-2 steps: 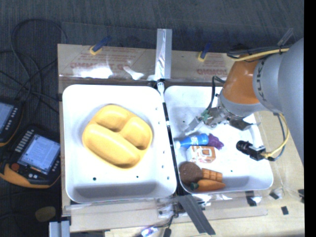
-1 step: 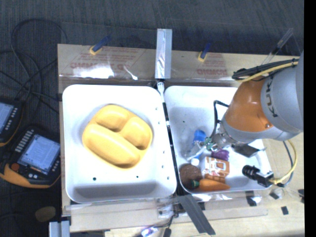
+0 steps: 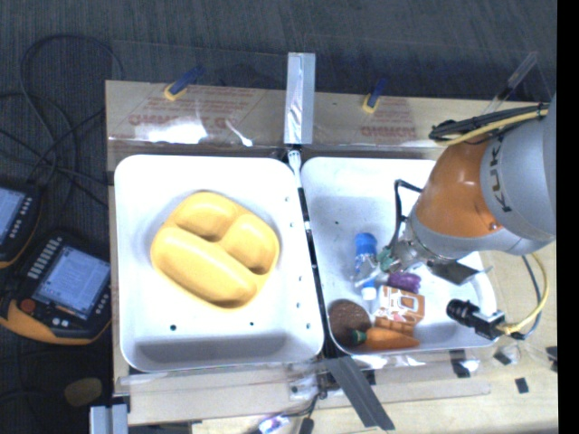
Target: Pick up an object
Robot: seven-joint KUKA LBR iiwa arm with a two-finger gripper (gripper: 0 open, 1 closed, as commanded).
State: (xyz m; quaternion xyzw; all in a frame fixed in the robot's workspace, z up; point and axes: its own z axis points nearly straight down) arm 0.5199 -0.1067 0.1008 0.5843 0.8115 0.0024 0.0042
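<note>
In the camera view we look down on a bench with two shallow white bins side by side. The left bin point(image 3: 145, 333) fills the centre-left of the frame and holds a large yellow cluster of rounded lumps point(image 3: 214, 248), which lies in the middle of its floor, well apart from every wall.

The right bin point(image 3: 344, 188) sits in the centre-right of the frame, and its objects crowd toward the lower part. We see a small clear bottle with a blue cap point(image 3: 364, 256) near the middle, tilted with the cap toward the top of the frame. Just beside it, to its lower right, lies a small purple object point(image 3: 404, 280). Below that is a small orange and white carton point(image 3: 400, 307), touching an orange carrot-shaped piece point(image 3: 391, 338) along the bin's lower edge. A dark brown round object point(image 3: 347, 316) rests at the lower left corner of this bin, touching the carrot-shaped piece.

The arm point(image 3: 484, 193) enters from the right of the frame, grey with its orange band over the right bin. The gripper point(image 3: 396, 259) hangs low between the bottle and the purple object. We cannot tell from this angle whether the pincer is apart or together, as the wrist hides much of it, and we see nothing clearly clamped in it.

At the left edge of the frame, off the bench, lies a handheld control pendant point(image 3: 56, 287) with dark cables point(image 3: 54, 152) above it.
</note>
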